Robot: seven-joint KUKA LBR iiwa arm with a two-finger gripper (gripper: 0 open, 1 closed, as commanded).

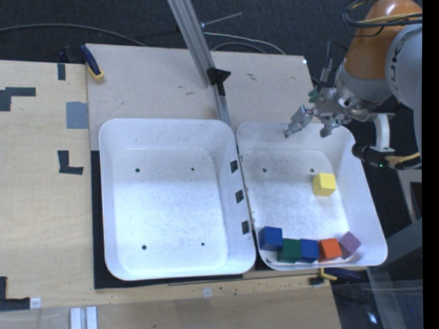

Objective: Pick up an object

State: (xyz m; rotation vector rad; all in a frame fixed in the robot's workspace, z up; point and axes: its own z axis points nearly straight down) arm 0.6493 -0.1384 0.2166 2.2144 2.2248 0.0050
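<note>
Five blocks [309, 249] crowd the right bin's [363, 197] near wall.

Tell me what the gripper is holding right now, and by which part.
Nothing. The gripper hangs open over the far end of the right bin, with nothing between its fingers; the yellow cube lies apart.

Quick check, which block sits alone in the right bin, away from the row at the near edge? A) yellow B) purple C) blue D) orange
A: the yellow block lies by itself mid-bin, while the blue, green, orange and purple blocks crowd the right bin's near edge.
</note>
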